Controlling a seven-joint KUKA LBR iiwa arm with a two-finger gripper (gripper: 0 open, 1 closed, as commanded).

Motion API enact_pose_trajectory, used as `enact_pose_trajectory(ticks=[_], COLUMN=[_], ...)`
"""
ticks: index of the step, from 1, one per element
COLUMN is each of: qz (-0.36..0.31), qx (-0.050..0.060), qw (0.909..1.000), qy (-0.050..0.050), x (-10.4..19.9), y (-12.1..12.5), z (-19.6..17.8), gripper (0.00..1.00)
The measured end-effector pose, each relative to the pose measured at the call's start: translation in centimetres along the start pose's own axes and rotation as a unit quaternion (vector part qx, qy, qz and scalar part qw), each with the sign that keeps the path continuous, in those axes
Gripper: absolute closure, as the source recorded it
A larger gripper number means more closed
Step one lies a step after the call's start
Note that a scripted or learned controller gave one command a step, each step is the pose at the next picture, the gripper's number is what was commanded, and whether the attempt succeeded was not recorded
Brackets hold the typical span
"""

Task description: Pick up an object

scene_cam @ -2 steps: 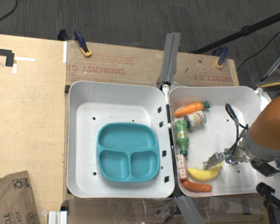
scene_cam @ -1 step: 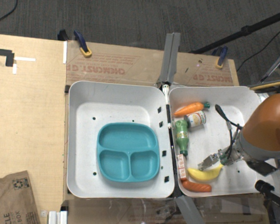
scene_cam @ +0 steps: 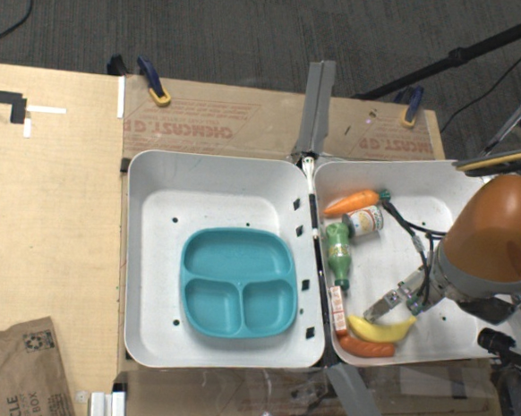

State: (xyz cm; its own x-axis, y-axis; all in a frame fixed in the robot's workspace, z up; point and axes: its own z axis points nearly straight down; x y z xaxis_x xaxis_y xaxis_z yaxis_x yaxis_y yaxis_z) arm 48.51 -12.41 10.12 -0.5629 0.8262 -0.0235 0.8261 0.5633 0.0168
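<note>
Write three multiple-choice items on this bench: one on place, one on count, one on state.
1. Where does the teal tray lie?
A. left bin
B. right bin
C. on the cardboard

2. How many compartments has the tray?
A. two
B. three
C. five

3. How is the green bottle posed?
A. upright
B. lying on its side
C. hanging from the gripper

Key: 1 A, it sits in the left bin. 2 B, one wide section above two smaller ones. 3 B, it lies flat in the right bin, apart from the gripper near the banana.

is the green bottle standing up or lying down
Lying down: the green bottle shows its full length along the right bin's left wall, cap end toward the carrot.
</note>
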Motion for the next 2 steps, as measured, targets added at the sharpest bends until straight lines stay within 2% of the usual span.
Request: enact_pose_trajectory(ticks=[1, 2], qz=[-0.044, 0.049], qx=[0.001, 0.007], qw=[0.999, 0.9987], qy=[0.005, 0.011], x=[-4.8, -7.7], y=[11.2, 14.7], z=[0.4, 0.6], gripper=[0.0, 0.0])
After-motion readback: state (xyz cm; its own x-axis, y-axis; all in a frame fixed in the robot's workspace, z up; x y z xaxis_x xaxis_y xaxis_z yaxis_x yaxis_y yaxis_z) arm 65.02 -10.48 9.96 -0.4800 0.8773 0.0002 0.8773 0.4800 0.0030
